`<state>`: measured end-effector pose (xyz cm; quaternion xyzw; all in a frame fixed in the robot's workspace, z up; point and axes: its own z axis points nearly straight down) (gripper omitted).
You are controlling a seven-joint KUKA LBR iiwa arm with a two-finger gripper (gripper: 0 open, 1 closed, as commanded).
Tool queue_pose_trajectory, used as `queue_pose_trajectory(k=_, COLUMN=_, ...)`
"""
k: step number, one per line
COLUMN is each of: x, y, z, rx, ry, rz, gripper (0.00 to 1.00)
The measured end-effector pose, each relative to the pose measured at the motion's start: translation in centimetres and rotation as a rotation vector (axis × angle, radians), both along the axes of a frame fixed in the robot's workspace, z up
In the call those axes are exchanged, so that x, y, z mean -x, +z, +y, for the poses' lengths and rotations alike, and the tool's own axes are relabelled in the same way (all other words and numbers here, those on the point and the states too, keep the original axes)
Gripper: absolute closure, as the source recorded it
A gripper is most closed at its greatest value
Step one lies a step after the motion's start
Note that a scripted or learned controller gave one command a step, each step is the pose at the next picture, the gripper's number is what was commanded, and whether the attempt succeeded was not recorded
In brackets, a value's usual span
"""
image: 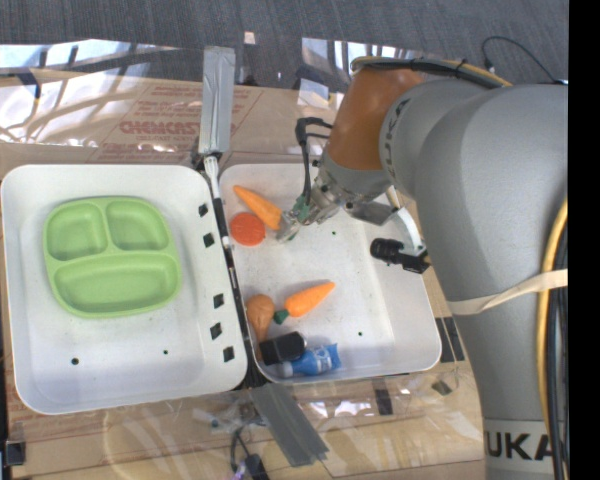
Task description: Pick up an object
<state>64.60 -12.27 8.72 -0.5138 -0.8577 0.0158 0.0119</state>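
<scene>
My gripper (291, 225) hangs low in the right bin (380, 308), near its back left corner. Its tip is just right of an orange carrot (257, 206) and a round red-orange piece (247, 229), and I cannot tell if it touches either. Nothing shows as held. A second carrot (310, 297) lies mid-bin, with an orange-brown piece (260, 313) beside it. A black and blue bottle (302, 353) lies at the front edge.
The left bin (30, 348) holds a green divided plate (110, 256). The grey arm with its orange band (365, 118) covers the right bin's back right part. A raised divider with black clips (223, 278) runs between the bins.
</scene>
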Motion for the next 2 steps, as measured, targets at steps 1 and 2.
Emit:
queue_pose_trajectory(k=1, x=0.12, y=-0.03, z=0.49, rx=0.006, ry=-0.236, rz=0.004, gripper=0.00)
queue_pose_trajectory(k=2, x=0.11, y=-0.03, z=0.50, rx=0.005, ry=-0.236, rz=0.004, gripper=0.00)
